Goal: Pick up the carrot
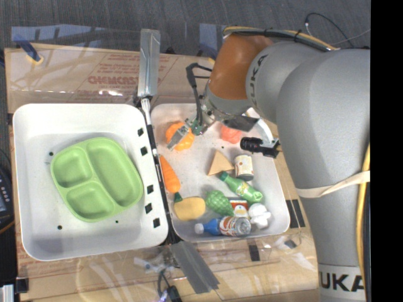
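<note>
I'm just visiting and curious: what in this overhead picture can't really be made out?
- Two-finger gripper: too small in the camera view to tell open from shut, or whether it touches the round orange toy fruit under it.
- Long orange carrot: lies against the right white bin's left wall; its top end blurs into that wall.
- Labels on the small tin can and green bottle: too small.

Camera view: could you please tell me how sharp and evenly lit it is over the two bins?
Camera view: lighting is soft and even; faint shadows lie under the green plate; the carrot reads clearly against the right bin; the gripper is small and slightly blurred.
</note>
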`<state>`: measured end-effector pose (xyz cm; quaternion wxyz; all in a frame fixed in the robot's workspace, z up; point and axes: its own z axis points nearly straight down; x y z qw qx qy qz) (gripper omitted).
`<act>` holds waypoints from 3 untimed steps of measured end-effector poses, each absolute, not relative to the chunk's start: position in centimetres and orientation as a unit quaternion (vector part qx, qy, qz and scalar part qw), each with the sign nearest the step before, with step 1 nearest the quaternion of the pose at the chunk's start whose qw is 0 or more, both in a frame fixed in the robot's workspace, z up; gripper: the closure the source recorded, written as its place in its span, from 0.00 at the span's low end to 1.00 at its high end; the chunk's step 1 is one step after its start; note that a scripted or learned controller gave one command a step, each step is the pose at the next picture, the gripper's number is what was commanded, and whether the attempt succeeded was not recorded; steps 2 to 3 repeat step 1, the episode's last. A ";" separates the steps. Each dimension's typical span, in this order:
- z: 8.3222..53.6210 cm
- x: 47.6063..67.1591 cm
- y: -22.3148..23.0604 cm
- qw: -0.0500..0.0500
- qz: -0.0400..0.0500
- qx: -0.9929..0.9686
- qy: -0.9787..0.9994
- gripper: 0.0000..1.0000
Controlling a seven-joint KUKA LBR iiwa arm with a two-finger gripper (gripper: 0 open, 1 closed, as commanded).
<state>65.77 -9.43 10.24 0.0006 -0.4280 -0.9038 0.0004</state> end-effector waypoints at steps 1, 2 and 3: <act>19.9 64.1 -2.0 -0.001 0.000 -0.360 -0.933 1.00; 19.9 64.1 -2.0 -0.001 0.000 -0.360 -0.933 1.00; 19.9 64.1 -2.0 -0.001 0.000 -0.360 -0.933 1.00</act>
